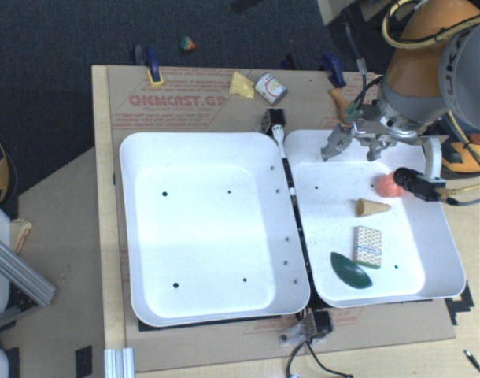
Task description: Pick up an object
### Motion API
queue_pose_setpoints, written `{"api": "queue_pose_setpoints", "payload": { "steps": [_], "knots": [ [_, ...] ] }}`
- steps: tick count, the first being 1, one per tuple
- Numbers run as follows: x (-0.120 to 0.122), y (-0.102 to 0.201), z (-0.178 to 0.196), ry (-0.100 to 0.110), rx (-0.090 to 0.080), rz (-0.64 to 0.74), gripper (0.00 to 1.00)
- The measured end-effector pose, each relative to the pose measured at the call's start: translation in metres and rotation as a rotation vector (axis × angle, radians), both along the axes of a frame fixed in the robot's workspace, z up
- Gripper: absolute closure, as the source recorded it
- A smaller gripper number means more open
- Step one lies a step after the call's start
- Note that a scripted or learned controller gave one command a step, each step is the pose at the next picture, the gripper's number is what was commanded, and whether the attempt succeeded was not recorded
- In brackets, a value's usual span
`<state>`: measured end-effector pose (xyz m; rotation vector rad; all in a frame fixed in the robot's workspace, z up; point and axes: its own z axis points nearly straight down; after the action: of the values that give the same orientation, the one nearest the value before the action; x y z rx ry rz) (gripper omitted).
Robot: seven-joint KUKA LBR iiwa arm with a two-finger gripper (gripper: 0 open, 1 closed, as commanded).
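My gripper [350,153] hovers over the far end of the right bin [441,242], its two fingers spread open with nothing between them. Nearer the camera in that bin lie a pink ball [387,185], a tan cone [371,207], a small patterned box [368,246] and a dark green oval piece [351,270]. The pink ball lies closest to the gripper, a little to its right and nearer the camera.
The left bin [134,211] sits beside the right one, their rims meeting at the middle. Beyond the bins on the cardboard lie a yellow scrap [241,85] and a small white box [270,88]. Blue clamps [153,63] hold the board's far edge.
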<state>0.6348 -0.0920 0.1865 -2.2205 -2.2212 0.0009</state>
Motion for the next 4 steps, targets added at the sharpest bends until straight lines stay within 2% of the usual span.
{"api": "queue_pose_setpoints", "payload": {
  "steps": [1, 2, 3, 4],
  "knots": [
    [0.001, 0.000, 0.011, -0.003, -0.001, 0.001, 1.00],
    [0.034, 0.059, 0.086, -0.011, -0.001, 0.006, 1.00],
    [-0.072, 0.062, -0.007, 0.016, 0.002, -0.003, 1.00],
    [-0.077, 0.001, -0.002, 0.001, 0.001, -0.004, 1.00]
  ]
}}
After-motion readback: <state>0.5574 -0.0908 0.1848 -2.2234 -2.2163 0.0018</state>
